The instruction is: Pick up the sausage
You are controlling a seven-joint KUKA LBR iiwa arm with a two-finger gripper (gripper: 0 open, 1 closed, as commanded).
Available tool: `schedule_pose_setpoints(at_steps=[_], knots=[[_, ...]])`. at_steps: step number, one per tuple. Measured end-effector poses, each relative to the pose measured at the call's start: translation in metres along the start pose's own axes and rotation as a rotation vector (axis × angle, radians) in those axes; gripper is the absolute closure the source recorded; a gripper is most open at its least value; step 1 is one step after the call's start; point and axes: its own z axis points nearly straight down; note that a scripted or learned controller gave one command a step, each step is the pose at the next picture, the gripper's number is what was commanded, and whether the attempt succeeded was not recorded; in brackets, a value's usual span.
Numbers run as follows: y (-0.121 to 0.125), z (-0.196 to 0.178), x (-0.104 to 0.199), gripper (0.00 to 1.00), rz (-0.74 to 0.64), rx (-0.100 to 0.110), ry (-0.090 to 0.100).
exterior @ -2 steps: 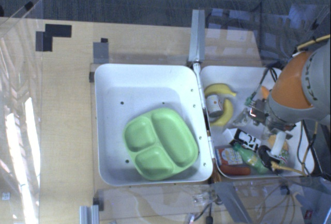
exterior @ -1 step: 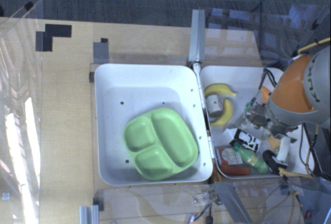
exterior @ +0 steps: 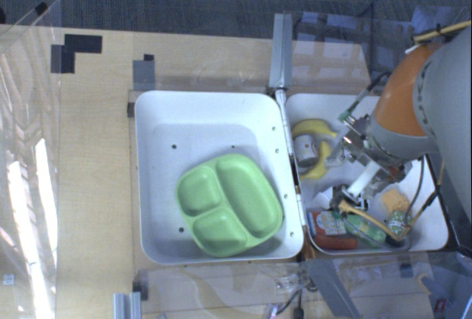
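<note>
Two shallow white bins are sitting side by side on the pale wooden worktop (exterior: 81,185). The left bin (exterior: 158,118) is holding a green divided plate (exterior: 230,204), lying flat toward its near right corner with its three compartments facing up. The right bin (exterior: 435,233) is carrying a jumble of small items: a yellow banana-like piece (exterior: 313,127) curving around a grey roll (exterior: 304,152) near the far left, an orange-yellow block (exterior: 395,200) toward the right, and a green and yellow item (exterior: 366,228) lying along the near side. The sausage (exterior: 332,242), a reddish piece, is lying at the near left corner of the right bin, just beside a red and white packet (exterior: 323,222).

The arm is reaching in from the right, its orange band (exterior: 402,100) and grey body covering much of the right bin's far right part. The end effector (exterior: 348,200) is hanging low over the middle of that bin (whether its tips are apart or together, I cannot tell; they are blurring into the clutter below). The arm's upper part is being cut off by the right edge.
</note>
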Motion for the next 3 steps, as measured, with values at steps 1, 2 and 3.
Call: schedule_pose_setpoints(at_steps=[1, 2, 3], knots=[[0.104, 0.032, -0.082, 0.00, -0.181, 0.001, -0.001], [0.056, 0.066, -0.043, 0.00, 0.243, 0.004, -0.002], [0.046, 0.082, -0.009, 0.00, 0.439, -0.002, 0.000]])
